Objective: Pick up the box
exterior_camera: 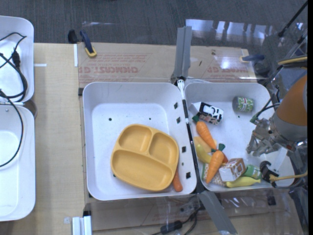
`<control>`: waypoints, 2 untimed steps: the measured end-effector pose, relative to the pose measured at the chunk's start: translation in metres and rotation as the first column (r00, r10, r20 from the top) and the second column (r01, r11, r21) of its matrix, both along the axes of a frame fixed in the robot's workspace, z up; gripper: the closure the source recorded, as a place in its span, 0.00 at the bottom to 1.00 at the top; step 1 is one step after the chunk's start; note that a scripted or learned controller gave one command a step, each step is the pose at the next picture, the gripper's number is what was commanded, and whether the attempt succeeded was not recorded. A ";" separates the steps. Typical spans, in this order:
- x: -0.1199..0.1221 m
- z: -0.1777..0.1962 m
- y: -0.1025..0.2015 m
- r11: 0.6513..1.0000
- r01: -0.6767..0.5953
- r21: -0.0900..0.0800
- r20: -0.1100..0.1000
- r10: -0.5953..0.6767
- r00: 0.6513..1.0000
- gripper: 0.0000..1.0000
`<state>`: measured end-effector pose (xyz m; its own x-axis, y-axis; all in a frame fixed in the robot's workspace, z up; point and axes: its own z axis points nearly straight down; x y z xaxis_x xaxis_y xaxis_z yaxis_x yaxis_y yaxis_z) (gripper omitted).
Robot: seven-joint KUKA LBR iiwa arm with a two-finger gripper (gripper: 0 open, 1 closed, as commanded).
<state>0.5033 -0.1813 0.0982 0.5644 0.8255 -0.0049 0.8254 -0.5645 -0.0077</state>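
A small brown and white box (233,169) lies near the front of the right bin (226,90), leaning among a carrot (214,166), a green bottle (252,171) and a yellow banana-shaped toy (241,181). A black and white carton (212,113) lies further back in the same bin. My gripper (259,149) hangs over the right side of this bin, to the right of the brown box and a little behind it. It stands open and nothing sits between its fingers.
A green can (243,104) rests at the back right of the right bin. A second carrot (206,134) and a yellow toy (201,150) lie by the divider. The left bin (98,131) holds a yellow divided plate (145,156) and a small carrot (177,183).
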 end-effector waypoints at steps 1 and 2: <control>0.000 0.000 0.000 1.000 0.000 0.000 0.000 0.000 1.000 0.00; -0.002 0.050 0.026 0.953 -0.304 0.000 0.007 0.304 0.953 0.00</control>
<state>0.5012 -0.1553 0.1484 0.2869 0.9580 -0.0012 0.9580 -0.2869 -0.0018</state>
